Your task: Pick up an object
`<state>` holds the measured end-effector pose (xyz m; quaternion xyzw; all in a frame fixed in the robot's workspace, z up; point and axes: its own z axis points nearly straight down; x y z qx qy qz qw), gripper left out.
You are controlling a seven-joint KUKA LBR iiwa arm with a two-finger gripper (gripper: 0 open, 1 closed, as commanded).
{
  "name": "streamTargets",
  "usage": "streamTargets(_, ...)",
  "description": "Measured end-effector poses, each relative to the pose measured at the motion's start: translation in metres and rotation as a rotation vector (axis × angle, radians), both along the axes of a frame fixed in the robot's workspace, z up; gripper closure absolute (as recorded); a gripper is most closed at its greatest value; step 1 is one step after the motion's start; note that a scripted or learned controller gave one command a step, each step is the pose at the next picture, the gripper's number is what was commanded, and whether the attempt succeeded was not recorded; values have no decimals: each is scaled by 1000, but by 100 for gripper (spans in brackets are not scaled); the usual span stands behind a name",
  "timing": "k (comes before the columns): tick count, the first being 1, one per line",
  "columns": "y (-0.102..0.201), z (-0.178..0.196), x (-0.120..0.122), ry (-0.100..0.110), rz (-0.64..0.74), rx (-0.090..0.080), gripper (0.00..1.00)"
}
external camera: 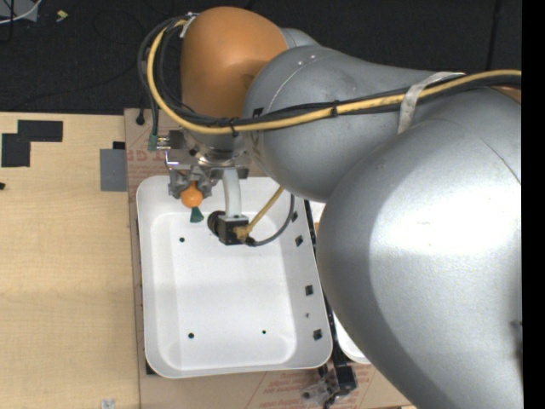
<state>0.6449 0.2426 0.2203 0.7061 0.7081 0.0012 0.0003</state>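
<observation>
1 arm (383, 169) reaching over the left bin (170, 331); gripper (209, 181) low at its far edge, jaw state unclear. 1 orange object (192, 198) just beside the gripper, grip unconfirmed.

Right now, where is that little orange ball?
The orange ball sits at the far left corner of the white bin, just under the arm's gripper, beside a small green piece.

The left bin (162, 313) sits on the counter (60, 271), the arm (383, 169) reaches in from the right across its far end, and the claw (209, 198) hangs over the bin's far left corner, a small object (192, 198) beside it.
</observation>
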Motion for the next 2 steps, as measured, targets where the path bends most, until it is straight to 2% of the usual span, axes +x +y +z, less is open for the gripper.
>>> streamTargets(1,-16,-57,-63,15,-6,-5,100)
streamTargets(2,0,-26,-42,2,-2,-1,100)
